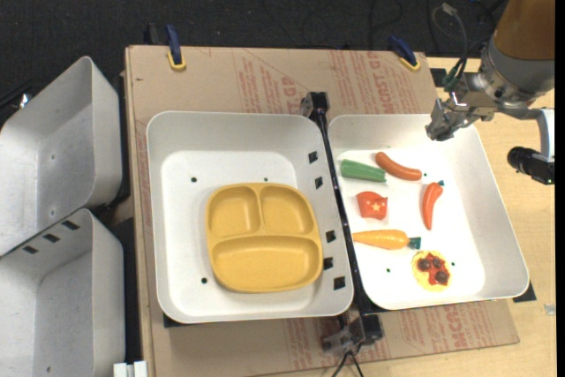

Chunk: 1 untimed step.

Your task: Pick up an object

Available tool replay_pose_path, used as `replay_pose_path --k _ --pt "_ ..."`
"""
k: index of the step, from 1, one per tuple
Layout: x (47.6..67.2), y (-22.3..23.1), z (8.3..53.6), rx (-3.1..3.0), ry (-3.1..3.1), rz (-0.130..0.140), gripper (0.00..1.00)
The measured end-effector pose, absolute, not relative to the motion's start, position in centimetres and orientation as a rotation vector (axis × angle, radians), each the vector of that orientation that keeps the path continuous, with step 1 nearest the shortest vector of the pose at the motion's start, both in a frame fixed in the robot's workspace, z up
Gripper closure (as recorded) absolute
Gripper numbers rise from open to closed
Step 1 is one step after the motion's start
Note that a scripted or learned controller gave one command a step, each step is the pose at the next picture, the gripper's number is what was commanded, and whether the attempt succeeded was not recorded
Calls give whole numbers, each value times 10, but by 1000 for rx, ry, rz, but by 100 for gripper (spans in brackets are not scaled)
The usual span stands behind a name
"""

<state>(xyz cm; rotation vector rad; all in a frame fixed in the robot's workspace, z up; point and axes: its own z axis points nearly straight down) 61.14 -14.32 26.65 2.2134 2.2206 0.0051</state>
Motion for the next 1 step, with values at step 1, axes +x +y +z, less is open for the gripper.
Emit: replay_pose_path --k 1 --pt "605 -84 252 2215 2231 0 100"
